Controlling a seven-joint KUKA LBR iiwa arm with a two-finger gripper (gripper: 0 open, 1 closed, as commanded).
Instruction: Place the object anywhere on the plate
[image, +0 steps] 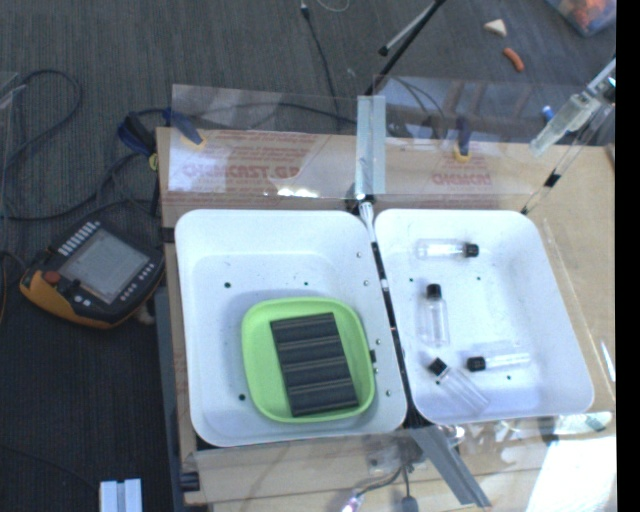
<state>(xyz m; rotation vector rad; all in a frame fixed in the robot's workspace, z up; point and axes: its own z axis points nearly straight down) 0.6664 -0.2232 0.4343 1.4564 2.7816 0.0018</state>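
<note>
Two shallow white bins are seen side by side; the left bin (200, 250) holds a green plate (255, 330) set toward its near side, and on that plate a dark ribbed block (315, 363) lies already, its long axis running roughly away from the camera with a slight tilt. The right bin (540, 300) holds four small clear vials with black caps: one (447, 250) near the far wall, lying crosswise; one (433, 312) near the dividing edge, lying lengthwise; one (497, 361) toward the near right, lying crosswise; and one (452, 378) just beside it at a slant, near the near wall.

The object meant by the task is judged to be one of these vials, since they are well apart from the plate; which one is intended cannot be told. From any vial the plate lies to the left, across the two touching rims, so a lift over that divide is called for. The state of the jaws cannot be told, and no vial is seen held; the task is judged not yet begun on these vials.
</note>
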